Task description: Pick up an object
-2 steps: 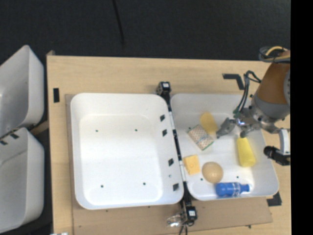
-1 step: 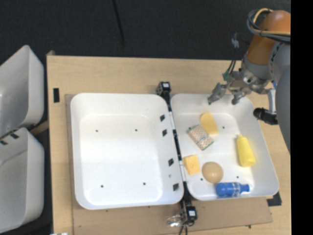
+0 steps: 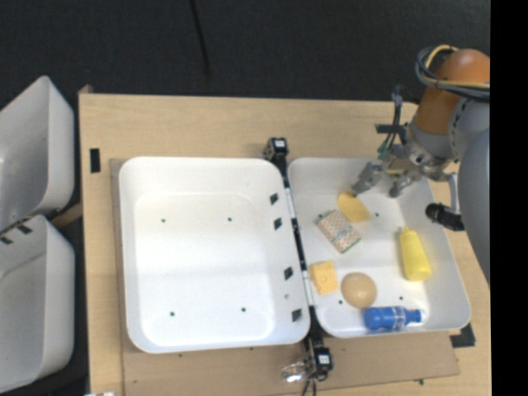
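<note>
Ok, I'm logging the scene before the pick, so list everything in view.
White bins: 2, side by side on the bench; left bin, right bin.
Yellow bottle: 1, right bin, right side.
Blue bottle: 1, right bin, front edge.
Tan ball: 1, right bin, front.
Yellow blocks: 2; one near divider, one at back.
Patterned packet: 1, greenish, right bin centre.
Bench: 1, light wood.
Gripper: 1, grey, over right bin's back.

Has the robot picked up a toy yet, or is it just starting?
Just starting, it seems. Nothing looks picked up: the blue bottle, yellow bottle, tan ball and the patterned block all lie in the right bin. The gripper hangs open over that bin's far end, beside a yellow piece. Grabbing and lifting are left.
</note>
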